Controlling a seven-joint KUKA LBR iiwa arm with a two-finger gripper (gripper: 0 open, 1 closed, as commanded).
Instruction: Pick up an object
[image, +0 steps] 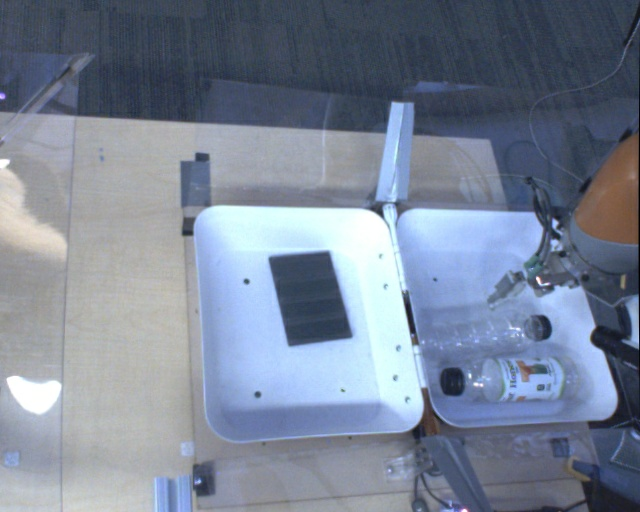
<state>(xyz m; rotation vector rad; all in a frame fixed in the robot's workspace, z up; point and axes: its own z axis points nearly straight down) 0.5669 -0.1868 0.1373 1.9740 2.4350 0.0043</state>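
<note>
Clear plastic bottle with black cap and orange-green label (510, 380) lies on side along right white bin's (450, 240) near edge. Second clear bottle (495, 328) just behind. Two-finger gripper (520, 280) above, finger spread unclear, nothing visibly held. Dark grey ribbed slab (310, 297) in left white bin (230, 330).

Two white bins (230, 400) side by side on a wooden bench (110, 330)

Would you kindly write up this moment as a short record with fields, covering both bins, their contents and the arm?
left bin: holds a dark grey ridged slab, lying flat near the middle
right bin: holds a clear labelled bottle with a black cap, lying on its side near the front wall; a second clear bottle lies just behind it
arm: enters from the right
tool: over the right bin, above the bottles, nothing seen between its fingers
task status: no object picked up yet
</note>
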